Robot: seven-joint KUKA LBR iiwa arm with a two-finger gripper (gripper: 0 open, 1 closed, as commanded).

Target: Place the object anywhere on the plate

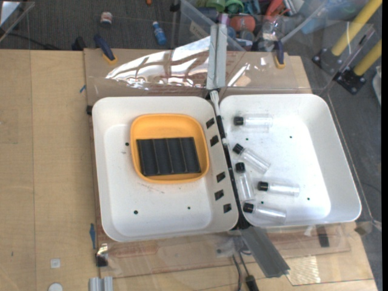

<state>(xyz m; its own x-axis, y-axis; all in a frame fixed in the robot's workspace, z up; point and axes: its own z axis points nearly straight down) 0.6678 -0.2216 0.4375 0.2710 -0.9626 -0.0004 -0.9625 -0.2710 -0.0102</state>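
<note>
The wooden bench [42, 162] is taking up the left side of the view. On it the left white bin [115, 223] is sitting, and an orange plate [170, 121] with rounded corners is lying in the upper middle of this bin. A black ribbed insert [168, 156] is covering the plate's flat centre. Nothing else is resting on the plate.

Behind the bins a shiny clear plastic sheet [163, 68] is reflecting the light. Farther back, a clear tub [254, 5] is holding many colourful small items.

Between the two bins a row of small black tabs [218, 159] is running along the shared edge.

The right white bin [321, 162] is holding five clear vials with black caps, all lying on their sides in its left half. The first vial [254, 122] is lying near the top. The second vial [251, 157] is pointing at a slant below it. The third vial [244, 185] is lying close to the dividing edge, just beside the second one. The fourth vial [282, 190] is lying a little more to the right. The fifth vial [267, 211] is resting near the bottom wall. All the vials are staying well apart from the plate, in the other bin.

At the top right, yellow poles [364, 17] are leaning over the floor.

About the pincer, I cannot tell how far it is open or whether it has hold of anything.
</note>
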